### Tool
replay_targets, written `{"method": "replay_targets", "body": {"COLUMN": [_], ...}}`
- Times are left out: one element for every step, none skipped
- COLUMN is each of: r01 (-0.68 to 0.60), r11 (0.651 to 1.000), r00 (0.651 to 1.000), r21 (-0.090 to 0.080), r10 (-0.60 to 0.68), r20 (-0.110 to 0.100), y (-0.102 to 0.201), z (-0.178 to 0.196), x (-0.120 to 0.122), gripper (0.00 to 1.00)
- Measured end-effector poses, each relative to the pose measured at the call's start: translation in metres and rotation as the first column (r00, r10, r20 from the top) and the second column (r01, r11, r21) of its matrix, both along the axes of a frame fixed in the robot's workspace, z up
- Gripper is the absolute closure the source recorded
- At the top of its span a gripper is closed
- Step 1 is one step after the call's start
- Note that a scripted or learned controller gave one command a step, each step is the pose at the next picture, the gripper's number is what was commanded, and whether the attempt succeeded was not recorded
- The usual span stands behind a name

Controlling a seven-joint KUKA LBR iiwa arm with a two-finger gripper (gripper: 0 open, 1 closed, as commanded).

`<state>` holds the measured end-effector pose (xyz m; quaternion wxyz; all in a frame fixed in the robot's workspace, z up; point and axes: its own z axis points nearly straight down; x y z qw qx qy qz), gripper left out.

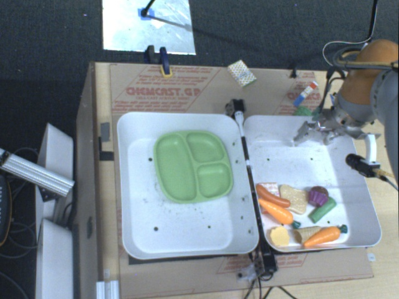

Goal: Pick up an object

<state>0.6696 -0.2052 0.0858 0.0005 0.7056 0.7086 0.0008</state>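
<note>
Several toy foods lie in the front part of the right bin: two orange carrots, a bread slice, a purple piece, a green cucumber, a yellow cheese piece and a carrot with a green top. My gripper hangs over the bin's far right corner, well behind the food. Its metal fingers are spread open with nothing between them.
The left bin holds a green divided plate. Behind the bins on the cardboard lie a small patterned block and a red, white and blue item. A black divider rail runs between the bins.
</note>
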Motion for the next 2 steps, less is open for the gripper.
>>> {"method": "replay_targets", "body": {"r01": [0.0, 0.001], "r11": [1.0, 1.0], "r00": [1.0, 1.0], "r21": [-0.002, 0.001], "r10": [0.0, -0.001], "r20": [0.001, 0.0], "y": [0.0045, 0.0], "z": [-0.0005, -0.0001], "x": [-0.0003, 0.0], "gripper": [0.0, 0.0]}}
